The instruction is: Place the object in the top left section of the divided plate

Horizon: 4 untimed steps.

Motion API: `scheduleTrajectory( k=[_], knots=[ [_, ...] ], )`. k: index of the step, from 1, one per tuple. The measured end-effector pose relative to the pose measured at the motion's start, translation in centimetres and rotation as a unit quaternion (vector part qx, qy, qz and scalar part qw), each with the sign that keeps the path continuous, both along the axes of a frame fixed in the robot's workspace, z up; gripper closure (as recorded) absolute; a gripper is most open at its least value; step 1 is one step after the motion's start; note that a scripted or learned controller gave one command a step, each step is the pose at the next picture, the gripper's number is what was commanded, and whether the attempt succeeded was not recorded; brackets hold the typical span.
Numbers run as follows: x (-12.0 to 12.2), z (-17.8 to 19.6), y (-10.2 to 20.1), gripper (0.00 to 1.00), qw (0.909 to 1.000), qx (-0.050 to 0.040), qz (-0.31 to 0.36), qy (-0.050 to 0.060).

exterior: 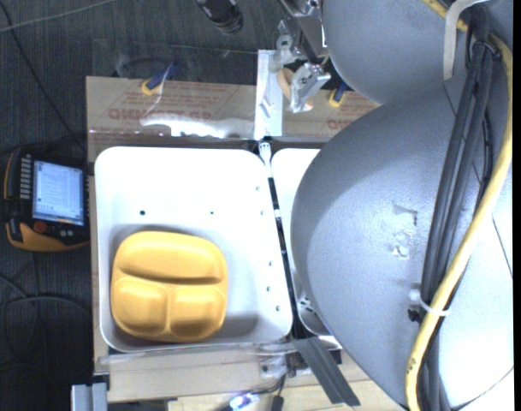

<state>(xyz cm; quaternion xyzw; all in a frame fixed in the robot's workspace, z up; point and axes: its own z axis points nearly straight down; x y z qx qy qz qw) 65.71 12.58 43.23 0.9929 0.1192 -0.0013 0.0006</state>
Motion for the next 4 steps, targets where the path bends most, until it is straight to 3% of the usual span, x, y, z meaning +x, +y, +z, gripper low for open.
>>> scheduleTrajectory(
  k=[2, 3, 4],
  knots=[
    [0.1, 1.4, -0.1, 1.0, 0.9999, -0.0015, 0.015, 0.005],
    [0.1, 1.4, -0.1, 0.0, 0.9999, -0.0015, 0.015, 0.005],
    [0.1, 2.0, 0.0, 1.0, 0.9997, -0.0015, 0.023, 0.007]
  ],
)
